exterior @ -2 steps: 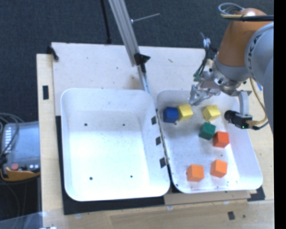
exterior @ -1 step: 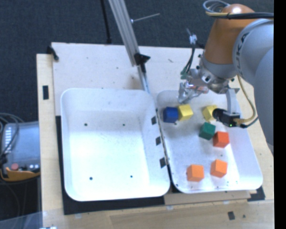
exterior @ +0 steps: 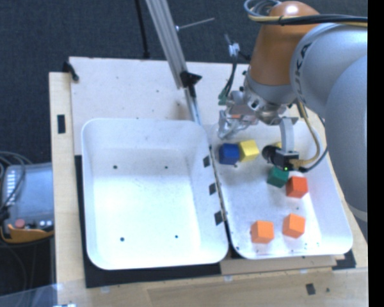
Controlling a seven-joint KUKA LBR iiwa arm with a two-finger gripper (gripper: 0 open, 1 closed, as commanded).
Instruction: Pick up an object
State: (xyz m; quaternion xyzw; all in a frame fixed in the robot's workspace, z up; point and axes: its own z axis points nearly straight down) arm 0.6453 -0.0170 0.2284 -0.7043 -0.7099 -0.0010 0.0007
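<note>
Can't tell how my gripper (exterior: 227, 128) is set. It hangs over the blue cube (exterior: 228, 153), which touches the yellow one (exterior: 249, 149) by the bin wall (exterior: 215, 171), so I might clip either.

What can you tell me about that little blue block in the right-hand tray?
The blue block is a small cube, solid blue, with a matte look like painted wood or foam. It sits flat on the floor of the right bin, at the bin's far left side beside the wall shared with the other bin. A yellow block lies right against its right side. The claw hangs just above it; whether they touch is unclear.
</note>
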